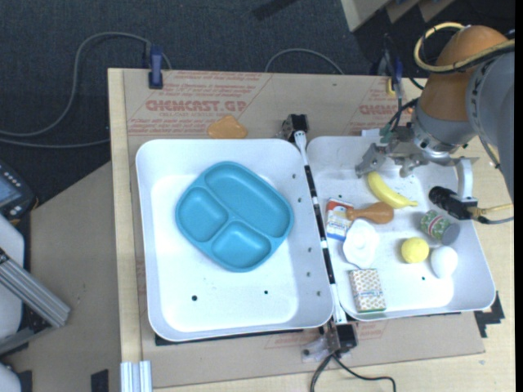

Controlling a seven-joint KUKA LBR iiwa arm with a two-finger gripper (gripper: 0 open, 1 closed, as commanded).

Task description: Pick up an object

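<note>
The gripper (384, 160) is hanging over the far part of the right bin (470, 288), just above the banana (387, 190); its fingers are standing apart with nothing between them. The banana is lying just beyond a brown drumstick-shaped toy (374, 213). Nearer than the banana, a yellow ball (414, 251), a white egg (444, 261), a white round lid (359, 244) and a small patterned box (367, 290) are resting. Left of the banana, a blue divided plate (234, 216) is sitting in the left bin (163, 300).

Glossy, seemingly plastic blue tray (234, 214)
</note>
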